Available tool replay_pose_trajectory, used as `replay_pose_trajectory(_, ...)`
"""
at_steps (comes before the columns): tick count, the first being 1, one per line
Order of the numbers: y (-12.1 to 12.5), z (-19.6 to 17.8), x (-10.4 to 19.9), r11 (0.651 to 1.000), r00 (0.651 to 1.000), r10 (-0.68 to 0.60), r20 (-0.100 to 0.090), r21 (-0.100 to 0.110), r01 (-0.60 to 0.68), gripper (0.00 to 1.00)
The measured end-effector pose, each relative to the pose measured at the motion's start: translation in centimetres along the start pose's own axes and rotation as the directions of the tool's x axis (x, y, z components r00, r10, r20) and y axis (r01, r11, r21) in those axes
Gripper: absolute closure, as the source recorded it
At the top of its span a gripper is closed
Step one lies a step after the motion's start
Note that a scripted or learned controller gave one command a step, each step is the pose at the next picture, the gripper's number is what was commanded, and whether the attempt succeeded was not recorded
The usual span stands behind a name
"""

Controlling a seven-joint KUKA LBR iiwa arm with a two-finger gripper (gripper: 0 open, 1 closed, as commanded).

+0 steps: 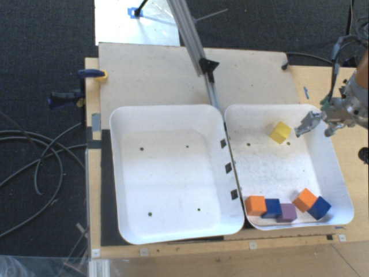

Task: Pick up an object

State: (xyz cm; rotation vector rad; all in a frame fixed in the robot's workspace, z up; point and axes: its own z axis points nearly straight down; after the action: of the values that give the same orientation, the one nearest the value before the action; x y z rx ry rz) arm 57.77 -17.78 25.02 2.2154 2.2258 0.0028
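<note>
**Robot claw poised over right bin, nothing lifted yet**

The claw [318, 123] of a grey robot arm [353, 100] hangs above the upper right part of the right bin [340, 172], reaching in from the right of the bench. Its two fingers stand apart, with bare space between them; no block sits in their gap. Just beside the nearer finger [307, 123], to its left, a yellow block [281, 132] lies alone on the bin floor, close to the claw but not touching it as far as can be seen.

Well apart from the claw, along the bin's near wall, five more blocks crowd together: an orange block [255, 205] at the left, a blue block [271, 207] against it, a purple block [286, 212] next, then a second orange block [305, 199] and a second blue block [319, 208] towards the corner. The left bin [124, 172] lies alongside, and a slanting metal pole [187, 30] crosses the bench [150, 74] behind both.

Judged from this scene, the pick has hardly begun: the claw is near a candidate but nothing is gripped or raised. What seems left is the whole of the work: settling the fingers around a block, most plausibly the yellow one given how close it is, closing on it, and lifting it clear of the bin.
</note>
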Motion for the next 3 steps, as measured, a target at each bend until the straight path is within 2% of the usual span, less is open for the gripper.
replay_pose_trajectory(1, 6.2, 16.4, -0.1, 1.0, 1.0, -0.002, 0.0, 0.004, 0.002, 0.0)
replay_pose_trajectory(2, 11.3, 15.9, -1.3, 1.0, 1.0, -0.001, -0.002, 0.015, 0.001, 0.0)
replay_pose_trajectory(3, 8.2, 16.0, 0.0, 1.0, 1.0, 0.002, 0.001, 0.002, -0.002, 0.0)
